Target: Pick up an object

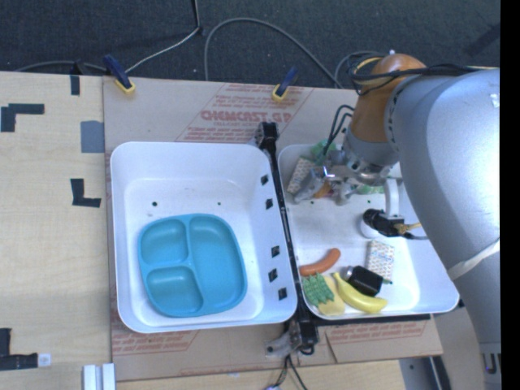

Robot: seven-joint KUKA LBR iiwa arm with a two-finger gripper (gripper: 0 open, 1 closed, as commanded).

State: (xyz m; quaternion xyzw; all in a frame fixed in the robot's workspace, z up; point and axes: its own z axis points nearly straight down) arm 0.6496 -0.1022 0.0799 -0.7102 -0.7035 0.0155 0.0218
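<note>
White plastic forms the two shallow bins that sit side by side on a sheet of brown cardboard (236, 116), which is clipped at its far edge by two blue and yellow clamps (120, 78). The left bin (114, 218) holds a blue plate (192, 264) with three sections, lying flat toward the near side. The right bin (341, 227) holds the loose things to be picked. An orange sausage (320, 262) lies near the dividing wall, and just in front of it is a green and yellow piece (318, 291). Beside that piece a yellow banana (361, 299) curves along the near wall, with a small black block (366, 280) touching its upper side. A speckled packet (380, 258) lies just behind the block. The grey arm (447, 161), with its orange band (374, 112), reaches in from the right. Its gripper (329, 177) is down at the far left corner of the right bin, among a small cluster there. A second speckled packet (301, 173) leans against the wall just beside it, and something green (325, 149) shows behind it. Whether the gripper is spread or closed cannot be told, and nothing can be seen held in it.
</note>
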